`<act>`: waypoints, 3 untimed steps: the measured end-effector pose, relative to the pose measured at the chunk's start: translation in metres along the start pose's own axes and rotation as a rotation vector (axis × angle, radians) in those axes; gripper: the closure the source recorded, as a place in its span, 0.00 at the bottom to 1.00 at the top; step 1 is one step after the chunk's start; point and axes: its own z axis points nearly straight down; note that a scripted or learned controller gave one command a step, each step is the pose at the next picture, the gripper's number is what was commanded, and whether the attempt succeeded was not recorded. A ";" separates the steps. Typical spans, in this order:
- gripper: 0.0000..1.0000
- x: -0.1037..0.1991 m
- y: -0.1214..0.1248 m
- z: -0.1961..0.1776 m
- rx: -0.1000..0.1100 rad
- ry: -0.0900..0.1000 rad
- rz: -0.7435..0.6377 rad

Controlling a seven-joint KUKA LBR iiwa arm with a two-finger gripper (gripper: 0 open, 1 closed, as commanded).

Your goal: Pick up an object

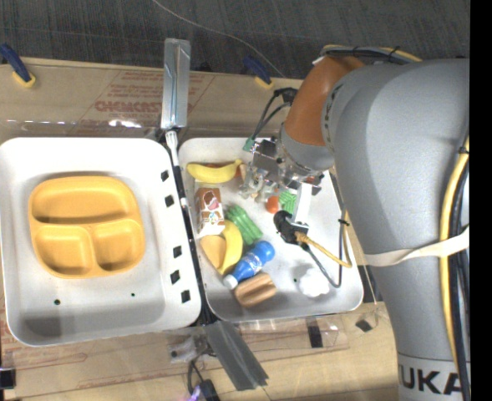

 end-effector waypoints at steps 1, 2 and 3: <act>1.00 0.000 -0.012 0.020 -0.003 0.003 0.313; 1.00 0.002 -0.080 0.021 0.001 0.002 0.687; 1.00 -0.027 -0.138 -0.004 -0.025 0.019 0.899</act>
